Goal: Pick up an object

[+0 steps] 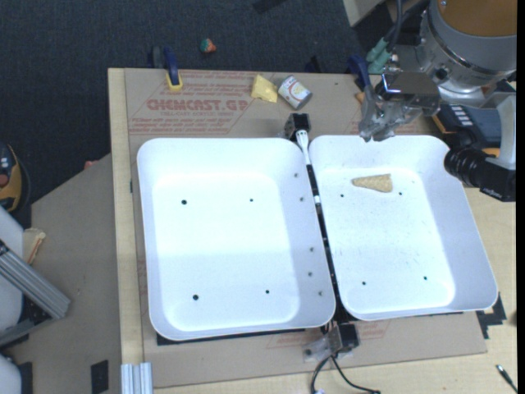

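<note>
Approach step: two-finger metal gripper [379,128] hovers over the right white plastic bin's [467,220] far edge, finger state unclear; next, descend onto flat tan wedge-shaped piece [373,184].

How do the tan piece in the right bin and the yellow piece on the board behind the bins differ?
The tan piece lies inside the right bin; the yellow piece lies outside both bins, on the brown board. The tan piece is dull, flat and elongated; the yellow piece is brighter and chunkier. The gripper is over the right bin's far rim, nearer the tan piece. Both are small wedge-like bits, lying apart from the gripper.
</note>
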`<action>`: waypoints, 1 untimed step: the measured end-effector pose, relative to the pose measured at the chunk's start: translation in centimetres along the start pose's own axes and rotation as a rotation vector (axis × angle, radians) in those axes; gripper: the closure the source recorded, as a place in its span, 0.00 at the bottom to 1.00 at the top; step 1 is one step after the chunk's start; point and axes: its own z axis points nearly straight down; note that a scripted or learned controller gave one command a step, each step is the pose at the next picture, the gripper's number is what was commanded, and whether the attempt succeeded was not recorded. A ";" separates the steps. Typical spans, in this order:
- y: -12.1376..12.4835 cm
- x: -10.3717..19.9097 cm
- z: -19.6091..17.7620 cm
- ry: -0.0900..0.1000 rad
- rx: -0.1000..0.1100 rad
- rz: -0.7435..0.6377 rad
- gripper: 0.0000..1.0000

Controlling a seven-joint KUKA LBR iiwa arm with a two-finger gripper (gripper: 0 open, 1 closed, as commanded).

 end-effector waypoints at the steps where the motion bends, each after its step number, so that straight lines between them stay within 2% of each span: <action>1: -2.5 9.4 18.9 -0.006 0.041 -0.009 1.00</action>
